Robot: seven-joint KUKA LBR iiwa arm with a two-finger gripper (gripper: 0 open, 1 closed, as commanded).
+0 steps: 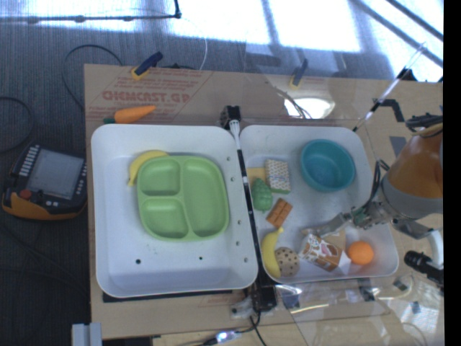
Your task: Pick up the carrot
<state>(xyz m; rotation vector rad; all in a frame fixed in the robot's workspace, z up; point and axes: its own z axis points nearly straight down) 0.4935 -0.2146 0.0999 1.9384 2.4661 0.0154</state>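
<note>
Counting one carrot (134, 112), two bananas (271, 253), one orange (360, 253).

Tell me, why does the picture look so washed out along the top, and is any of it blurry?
In the camera view, bright light falls in bluish-white streaks across the floor at the top; there is a glare spot on the bench behind the right bin. The arm at the right edge looks soft, and the whole picture is slightly fuzzy.

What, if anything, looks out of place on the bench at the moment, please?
The carrot lies outside both bins, on the brown board just beyond the left bin, while the other food items sit in the bins. The gripper is over the right bin, far from the carrot.
</note>
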